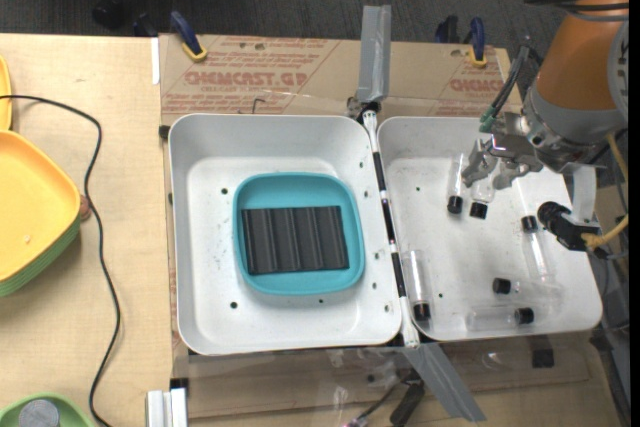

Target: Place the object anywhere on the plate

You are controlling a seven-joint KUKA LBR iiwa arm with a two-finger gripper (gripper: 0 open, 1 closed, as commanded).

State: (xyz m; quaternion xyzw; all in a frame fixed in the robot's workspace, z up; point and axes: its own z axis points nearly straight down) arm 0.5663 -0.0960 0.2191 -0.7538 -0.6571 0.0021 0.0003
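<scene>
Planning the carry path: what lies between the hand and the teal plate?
In the camera view, between the hand over the right bin and the teal plate in the left bin lie bare white bin floor and the two bins' adjoining rims.

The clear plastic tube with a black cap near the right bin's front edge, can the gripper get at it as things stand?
Probably yes: the clear plastic tube with a black cap lies apart from the others, uncovered, with the gripper over that same bin.

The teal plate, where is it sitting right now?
In the camera view, the teal plate lies in the middle of the left white bin, across the divider from the hand over the right bin.
</scene>
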